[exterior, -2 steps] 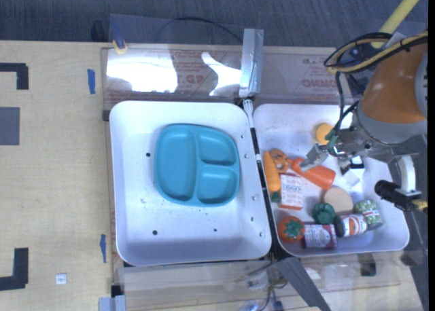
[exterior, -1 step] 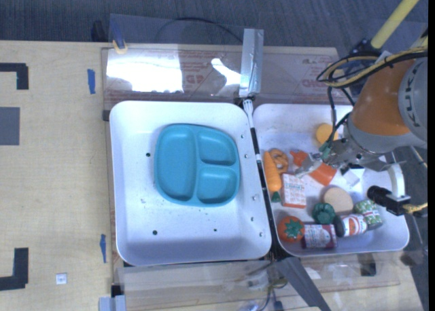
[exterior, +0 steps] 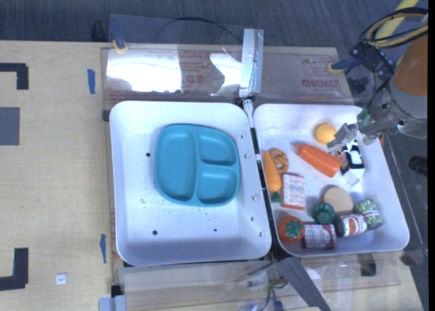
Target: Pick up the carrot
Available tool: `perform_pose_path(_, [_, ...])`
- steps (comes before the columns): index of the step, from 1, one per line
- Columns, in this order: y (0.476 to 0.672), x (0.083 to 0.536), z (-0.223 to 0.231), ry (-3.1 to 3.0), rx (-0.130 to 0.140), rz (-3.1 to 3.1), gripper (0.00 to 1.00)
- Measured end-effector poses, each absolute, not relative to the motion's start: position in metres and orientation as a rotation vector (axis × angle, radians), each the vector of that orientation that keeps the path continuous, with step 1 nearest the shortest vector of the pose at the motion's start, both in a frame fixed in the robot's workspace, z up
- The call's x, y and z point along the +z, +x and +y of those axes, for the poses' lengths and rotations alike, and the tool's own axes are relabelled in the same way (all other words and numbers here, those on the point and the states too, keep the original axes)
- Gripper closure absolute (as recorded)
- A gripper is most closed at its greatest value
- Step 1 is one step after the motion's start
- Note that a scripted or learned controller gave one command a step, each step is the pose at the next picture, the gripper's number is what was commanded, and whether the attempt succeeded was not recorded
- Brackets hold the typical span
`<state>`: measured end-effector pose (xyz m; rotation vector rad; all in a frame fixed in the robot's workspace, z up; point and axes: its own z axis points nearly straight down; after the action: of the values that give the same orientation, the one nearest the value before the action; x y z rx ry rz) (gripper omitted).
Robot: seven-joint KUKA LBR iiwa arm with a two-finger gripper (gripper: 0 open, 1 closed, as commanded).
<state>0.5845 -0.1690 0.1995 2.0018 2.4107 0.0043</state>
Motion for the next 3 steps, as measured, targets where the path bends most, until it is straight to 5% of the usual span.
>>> perform_pose_path(1, [0.585, 0.161, -0.095, 2.467, -0.008, 1.959, 0.00])
perform_pose_path(2, [0.570, 0.182, -0.086, 2.428, -0.007, 2.003, 0.00])
perform_pose_path(3, [0.597, 0.193, -0.160, 2.507, -0.005, 1.893, 0.00])
